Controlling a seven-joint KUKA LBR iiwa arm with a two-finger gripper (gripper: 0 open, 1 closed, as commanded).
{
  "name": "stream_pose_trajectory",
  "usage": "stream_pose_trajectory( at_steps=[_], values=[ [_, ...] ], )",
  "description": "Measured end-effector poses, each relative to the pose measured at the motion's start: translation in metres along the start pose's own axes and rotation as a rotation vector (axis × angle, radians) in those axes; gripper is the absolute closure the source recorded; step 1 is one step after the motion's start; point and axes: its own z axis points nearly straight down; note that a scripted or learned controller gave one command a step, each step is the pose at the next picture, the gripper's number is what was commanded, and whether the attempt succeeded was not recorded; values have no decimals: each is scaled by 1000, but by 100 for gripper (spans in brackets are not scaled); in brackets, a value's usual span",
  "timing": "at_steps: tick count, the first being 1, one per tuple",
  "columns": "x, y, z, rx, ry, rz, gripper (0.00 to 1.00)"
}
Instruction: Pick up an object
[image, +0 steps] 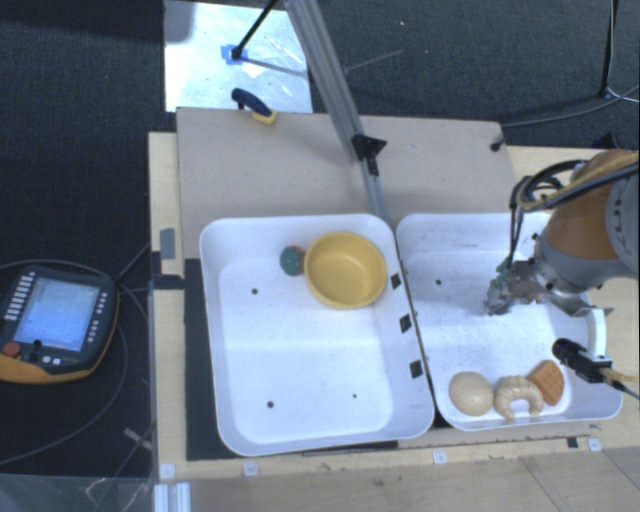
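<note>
Dark carpeted floor (80, 120) all around a pale wooden bench (440, 160); bright patch of light (235, 55) at top; teach pendant (55, 320) lying left, cabled.

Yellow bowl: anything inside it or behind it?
The bowl looks empty inside. A small green ball sits against its left rim in the left bin. Under the bowl is hidden.

A pale wooden bench (165, 400) carries a brown board (300, 165) at its far side and two shallow white bins side by side in front. The left bin (300, 380) and the right bin (450, 250) touch along their inner rims. Black clips sit along that seam. A blue and yellow clamp (252, 103) grips the board's far edge
</note>
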Motion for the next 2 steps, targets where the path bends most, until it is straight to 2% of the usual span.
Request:
stream_pose_trajectory(
  at_steps=[2],
  values=[
    [9,4,-117,-4,-1,-1,100]
  ],
)
